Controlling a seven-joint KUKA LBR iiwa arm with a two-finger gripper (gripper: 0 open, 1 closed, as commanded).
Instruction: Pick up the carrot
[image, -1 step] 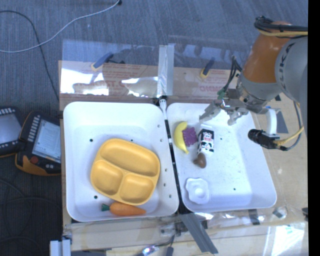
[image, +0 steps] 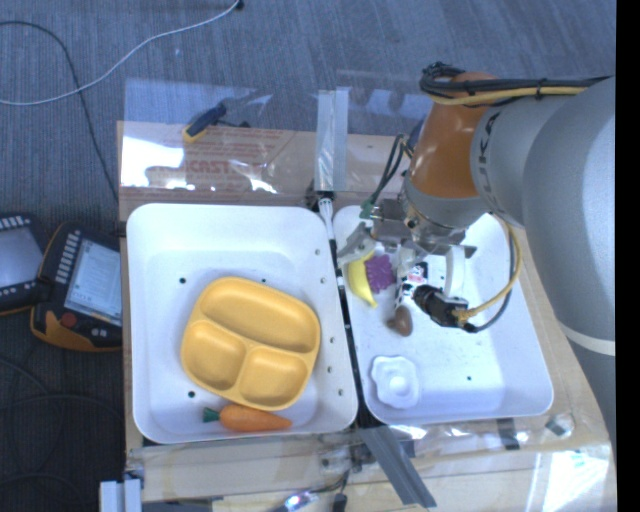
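Carrot (image: 254, 419) lying in left bin (image: 150, 330), wedged between yellow tray (image: 252, 341) and front wall, making access tight. Gripper (image: 400, 262) hovering over right bin (image: 500, 380) near banana (image: 358, 281); finger spread impossible to tell.

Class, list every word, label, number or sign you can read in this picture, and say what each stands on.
Red printed lettering on the cardboard sheet behind the left bin: blurred under clear plastic, not readable.
Screen of the handheld pendant left of the bench: too small to read.
No text on the carrot or the yellow tray.
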